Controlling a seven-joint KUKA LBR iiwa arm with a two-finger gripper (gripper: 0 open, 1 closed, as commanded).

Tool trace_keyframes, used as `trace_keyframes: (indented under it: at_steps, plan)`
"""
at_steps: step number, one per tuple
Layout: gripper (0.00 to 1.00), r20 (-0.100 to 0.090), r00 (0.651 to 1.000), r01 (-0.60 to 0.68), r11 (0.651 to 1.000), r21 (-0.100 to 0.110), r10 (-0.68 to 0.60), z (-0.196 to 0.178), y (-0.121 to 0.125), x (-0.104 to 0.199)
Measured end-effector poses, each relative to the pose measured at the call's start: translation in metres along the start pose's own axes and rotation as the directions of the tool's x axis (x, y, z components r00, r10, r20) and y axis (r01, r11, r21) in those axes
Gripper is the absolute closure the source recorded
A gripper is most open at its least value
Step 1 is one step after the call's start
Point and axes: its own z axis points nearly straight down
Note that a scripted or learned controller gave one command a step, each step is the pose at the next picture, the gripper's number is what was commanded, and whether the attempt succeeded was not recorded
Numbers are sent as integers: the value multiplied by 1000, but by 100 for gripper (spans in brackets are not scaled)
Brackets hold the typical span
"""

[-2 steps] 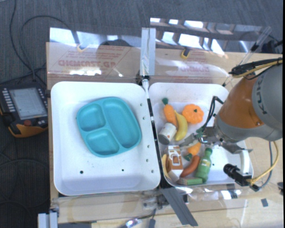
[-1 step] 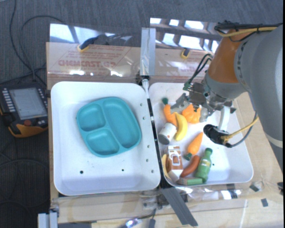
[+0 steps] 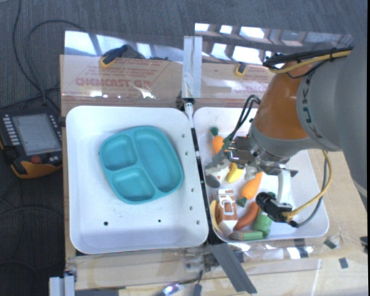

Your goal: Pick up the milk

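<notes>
Two shallow white bins are sitting side by side on the worktop, and the milk (image 3: pixel 227 203) is lying in the right bin (image 3: pixel 314 222), in its lower-left part near the wall shared with the left bin (image 3: pixel 74 184). It is showing as a small white carton with an orange-red label, and its long axis seems to be running roughly from the top of the frame toward the bottom, though it is too small to be sure. The gripper (image 3: pixel 233 156) is hanging over the same bin, above the milk in the frame and slightly to its right, with a yellow banana (image 3: pixel 234 174) lying between the two. Whether the gripper is open or closed cannot be told, and nothing is visibly being held in it. The coming move is therefore looking like a short shift toward the lower edge of the frame and a little leftward. Crowding is the likely difficulty: an orange carrot (image 3: pixel 246 214) is lying just beside the milk on its right, and a green piece (image 3: pixel 259 226) is sitting near that. The teal plate (image 3: pixel 142 163) in the left bin is lying well apart from all this.
</notes>
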Motion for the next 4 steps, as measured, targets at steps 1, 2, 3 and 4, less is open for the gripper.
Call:
trace_keyframes:
  at_steps: [1, 2, 3, 4]
  plan:
    - [100, 0, 1000, 0, 1000, 3, 0, -8, 0, 0]
    - [100, 1, 975, -223, 975, -2, 223, -67, -40, 1]
    - [100, 1, 928, -373, 928, 1, 373, 0, -38, -21]
    - [100, 1, 717, -697, 717, 0, 697, 0, -43, 18]
